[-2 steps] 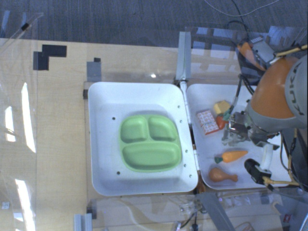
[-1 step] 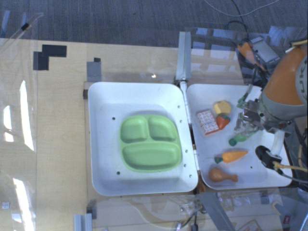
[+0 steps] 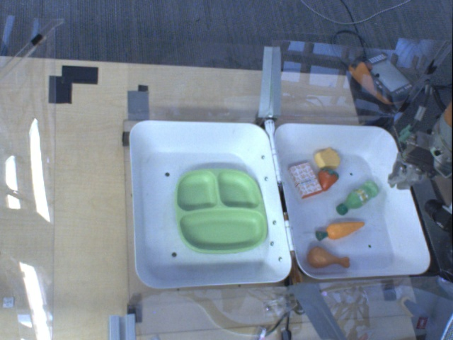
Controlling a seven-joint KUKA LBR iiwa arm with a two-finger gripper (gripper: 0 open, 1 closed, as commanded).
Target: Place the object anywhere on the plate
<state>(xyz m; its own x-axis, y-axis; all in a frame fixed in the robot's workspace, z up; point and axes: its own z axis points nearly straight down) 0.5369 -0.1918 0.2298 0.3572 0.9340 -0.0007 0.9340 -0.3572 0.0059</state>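
Observation:
A green plate [image 3: 220, 211] with three compartments lies in the left bin [image 3: 152, 190]. The right bin [image 3: 379, 158] holds several toy foods: a yellow piece [image 3: 326, 157], a pink checked block [image 3: 304, 179], a red strawberry-like piece [image 3: 328, 180], a green bottle [image 3: 357, 197], an orange carrot [image 3: 340, 229] and a brown drumstick [image 3: 326, 258]. My gripper [image 3: 400, 178] hangs at the right bin's right rim, beside the green bottle and apart from it. I see nothing between its fingers.
A metal divider [image 3: 269, 83] stands between the bins at the back. Cables and an orange tool [image 3: 368, 76] lie behind the right bin. Wooden bench surface [image 3: 71, 211] stretches to the left.

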